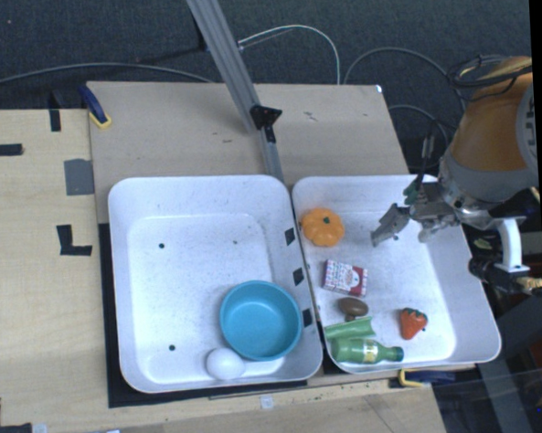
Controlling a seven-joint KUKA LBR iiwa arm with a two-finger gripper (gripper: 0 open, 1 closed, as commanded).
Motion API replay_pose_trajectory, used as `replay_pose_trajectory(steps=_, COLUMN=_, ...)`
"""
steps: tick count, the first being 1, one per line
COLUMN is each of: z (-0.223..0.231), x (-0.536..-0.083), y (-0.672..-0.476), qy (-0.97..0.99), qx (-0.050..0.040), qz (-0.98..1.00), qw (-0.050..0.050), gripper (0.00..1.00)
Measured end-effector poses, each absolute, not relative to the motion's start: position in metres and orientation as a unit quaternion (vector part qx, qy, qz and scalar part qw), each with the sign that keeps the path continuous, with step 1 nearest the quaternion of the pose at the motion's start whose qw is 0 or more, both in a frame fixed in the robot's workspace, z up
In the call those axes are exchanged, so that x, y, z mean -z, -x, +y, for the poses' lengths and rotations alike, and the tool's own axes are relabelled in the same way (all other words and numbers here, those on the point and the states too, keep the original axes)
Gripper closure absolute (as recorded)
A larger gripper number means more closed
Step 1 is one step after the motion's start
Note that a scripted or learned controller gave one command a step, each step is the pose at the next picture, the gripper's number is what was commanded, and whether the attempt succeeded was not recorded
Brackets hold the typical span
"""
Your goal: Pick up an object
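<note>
**A:** Looking at the gripper [411, 227] first: hangs over the far right part of the right bin [470, 322], fingers spread, pinching nothing. Sits close to that bin's right rim, so tight on that side.

**B:** Yep. Plenty of bare white floor right under it and to its near side though. Closest to it on the left, the orange pumpkin [322, 226], apart from the fingers, just beside the bin's left wall.

**A:** Nearer from there, a red and white box [344, 277], then a brown lump [353, 307], then a green bottle [366, 351] lying flat along the near rim. Kinda crowded in that near-left corner.

**B:** And the strawberry [412, 321], off on its own near the near-right side, open room all round.

**A:** Over in the left bin [127, 265]: a blue bowl [259, 319] and a white ball [224, 361] touching it, both hugging the near edge. Wide open beyond them.
</note>
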State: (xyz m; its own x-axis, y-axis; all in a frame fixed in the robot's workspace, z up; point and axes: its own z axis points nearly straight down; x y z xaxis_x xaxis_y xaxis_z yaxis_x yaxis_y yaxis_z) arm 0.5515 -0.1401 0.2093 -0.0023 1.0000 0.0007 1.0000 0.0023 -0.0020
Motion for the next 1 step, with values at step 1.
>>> replay_pose_trajectory(steps=1, z=-0.1402, x=-0.2094, y=-0.5515, qy=0.706, qx=-0.0004, qz=-0.708, qw=0.001, gripper=0.0)
